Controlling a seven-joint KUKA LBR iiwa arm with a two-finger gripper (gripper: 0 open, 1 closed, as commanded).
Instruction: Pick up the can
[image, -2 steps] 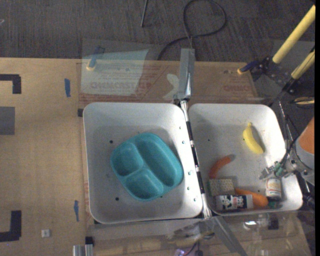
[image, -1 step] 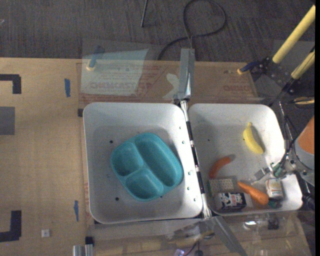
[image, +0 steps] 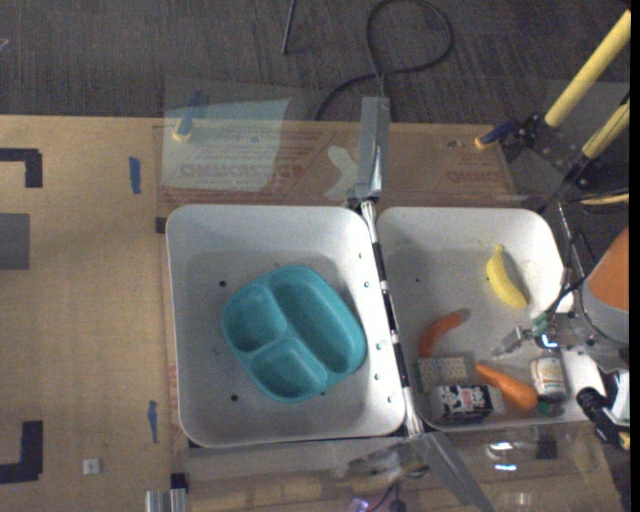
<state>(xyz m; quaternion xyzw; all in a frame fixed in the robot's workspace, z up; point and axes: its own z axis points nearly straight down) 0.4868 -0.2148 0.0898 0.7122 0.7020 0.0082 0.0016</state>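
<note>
Tan bench (image: 80, 330), two white bins side by side: left bin (image: 190, 250), right bin (image: 420, 235)

A small can (image: 548, 377) with a pale cream label is seen in the right bin (image: 455, 235), near its front right corner. It appears upright, just beside an orange carrot (image: 507, 388).

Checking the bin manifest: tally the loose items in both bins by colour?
Teal: 1, divided plate
Yellow: 1, banana
Orange: 2, curved piece, carrot
Grey: 1, sponge pad
Black-and-white: 1, carton
Pale: 1, can
Total: 7
</note>
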